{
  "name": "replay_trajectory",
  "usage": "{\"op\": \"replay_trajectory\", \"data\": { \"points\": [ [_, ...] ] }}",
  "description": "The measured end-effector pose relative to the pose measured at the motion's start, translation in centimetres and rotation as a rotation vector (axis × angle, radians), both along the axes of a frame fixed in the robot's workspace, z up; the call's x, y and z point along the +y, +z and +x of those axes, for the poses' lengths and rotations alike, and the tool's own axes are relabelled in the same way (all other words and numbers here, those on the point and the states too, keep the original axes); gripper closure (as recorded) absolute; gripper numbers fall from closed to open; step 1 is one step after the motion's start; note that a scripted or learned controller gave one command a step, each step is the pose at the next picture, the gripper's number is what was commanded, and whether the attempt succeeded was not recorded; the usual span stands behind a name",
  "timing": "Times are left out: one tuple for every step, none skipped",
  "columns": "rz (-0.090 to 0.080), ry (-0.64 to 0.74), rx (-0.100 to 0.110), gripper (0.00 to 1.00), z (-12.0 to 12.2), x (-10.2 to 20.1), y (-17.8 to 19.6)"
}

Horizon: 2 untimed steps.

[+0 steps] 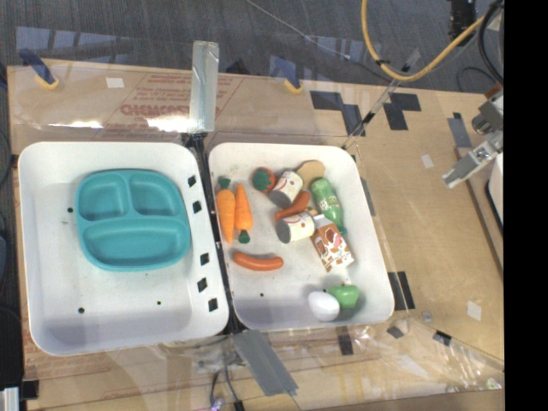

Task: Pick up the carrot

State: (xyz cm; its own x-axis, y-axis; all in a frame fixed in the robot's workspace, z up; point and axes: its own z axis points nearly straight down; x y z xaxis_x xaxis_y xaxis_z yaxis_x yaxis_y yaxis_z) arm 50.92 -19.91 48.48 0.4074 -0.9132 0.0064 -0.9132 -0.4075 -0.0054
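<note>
Two orange carrots lie side by side along the left wall of the right bin (pixel 370 229). The larger carrot (pixel 226 216) has a green top pointing to the far side. The thinner carrot (pixel 243 209) lies right beside it and touches it. Nothing covers either carrot, and there is free floor just in front of them.
A red sausage (pixel 258 262) lies just in front of the carrots. A strawberry (pixel 261 178), small cans (pixel 298 227), a green bottle (pixel 326 199), a printed packet (pixel 333 249), a white egg (pixel 324 306) and a green piece (pixel 347 295) share the right bin. The left bin (pixel 43 255) holds a teal divided plate (pixel 133 219).
</note>
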Motion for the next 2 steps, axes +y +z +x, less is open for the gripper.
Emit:
{"op": "replay_trajectory", "data": {
  "points": [
    [0.004,0.365,0.009,1.0,-3.2,-0.3,-6.5],
    [0.001,0.588,0.002,1.0,0.5,-0.4,-5.8]
  ]
}}
